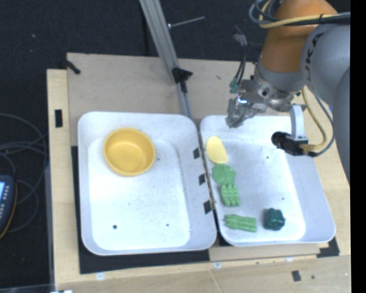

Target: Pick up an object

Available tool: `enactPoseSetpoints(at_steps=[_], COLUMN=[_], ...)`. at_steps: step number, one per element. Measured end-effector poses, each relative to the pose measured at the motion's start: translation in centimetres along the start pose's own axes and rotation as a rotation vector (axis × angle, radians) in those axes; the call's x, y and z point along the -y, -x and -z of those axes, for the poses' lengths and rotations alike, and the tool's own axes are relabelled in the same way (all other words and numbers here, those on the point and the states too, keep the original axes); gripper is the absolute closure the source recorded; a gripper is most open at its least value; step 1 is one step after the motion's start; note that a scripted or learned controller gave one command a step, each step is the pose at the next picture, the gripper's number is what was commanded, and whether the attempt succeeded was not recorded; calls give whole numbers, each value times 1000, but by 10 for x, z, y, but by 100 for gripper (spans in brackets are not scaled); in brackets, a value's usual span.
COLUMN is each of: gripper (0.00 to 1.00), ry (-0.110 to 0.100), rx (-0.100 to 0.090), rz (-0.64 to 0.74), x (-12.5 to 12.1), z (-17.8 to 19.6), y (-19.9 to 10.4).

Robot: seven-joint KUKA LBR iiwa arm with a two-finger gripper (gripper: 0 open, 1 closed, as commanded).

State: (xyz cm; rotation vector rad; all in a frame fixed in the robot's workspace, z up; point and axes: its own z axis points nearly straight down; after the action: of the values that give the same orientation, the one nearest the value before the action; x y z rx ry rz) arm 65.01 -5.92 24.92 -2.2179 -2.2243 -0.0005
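Camera view: your gripper hangs over the right bin's far rim, well clear of the yellow piece; whether it is parted, I cannot tell.

A yellow bowl sits in the speckled white left bin. The right bin holds a pale yellow piece and green pieces.

1. You have one fixed camera above the bench, looking down at a slant.
2. It stands far enough to take both white bins whole.
3. The arm comes in from the right.
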Motion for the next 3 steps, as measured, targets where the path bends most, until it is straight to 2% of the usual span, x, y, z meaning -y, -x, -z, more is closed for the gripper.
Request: enactPoseSetpoints(at_steps=[1,2,3], gripper=[100,100,100], ry=[2,0,1], rx=[-1,0,0], rz=[1,0,0], x=[7,10,6], z=[7,-8,-3], y=[-55,-100,-146])
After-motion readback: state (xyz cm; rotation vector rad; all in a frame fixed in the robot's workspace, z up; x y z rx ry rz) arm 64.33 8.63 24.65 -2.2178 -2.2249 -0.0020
